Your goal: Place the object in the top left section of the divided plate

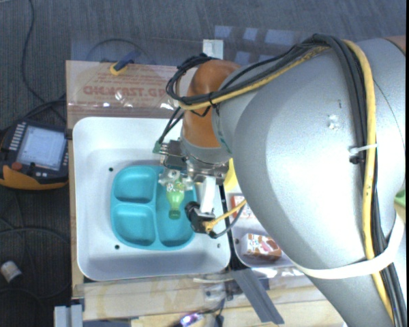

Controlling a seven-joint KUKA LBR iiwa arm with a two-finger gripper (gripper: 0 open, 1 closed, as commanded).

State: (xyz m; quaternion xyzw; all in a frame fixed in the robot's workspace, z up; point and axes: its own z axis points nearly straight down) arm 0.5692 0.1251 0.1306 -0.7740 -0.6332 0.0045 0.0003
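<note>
Gripper (174,186) closed on a small green object (175,201), hanging low over the blue divided plate (133,213) near its right edge, apparently ready for placing.

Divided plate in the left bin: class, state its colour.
Turquoise blue. The divided plate shows best in the camera view, lying in the white bin below the gripper.

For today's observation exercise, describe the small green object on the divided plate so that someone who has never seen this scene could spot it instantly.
Find the left white bin; a turquoise divided plate lies in it. The small green object sits over the plate's right side, just below the gripper. Its translucent yellow-green colour stands out against the turquoise.
</note>
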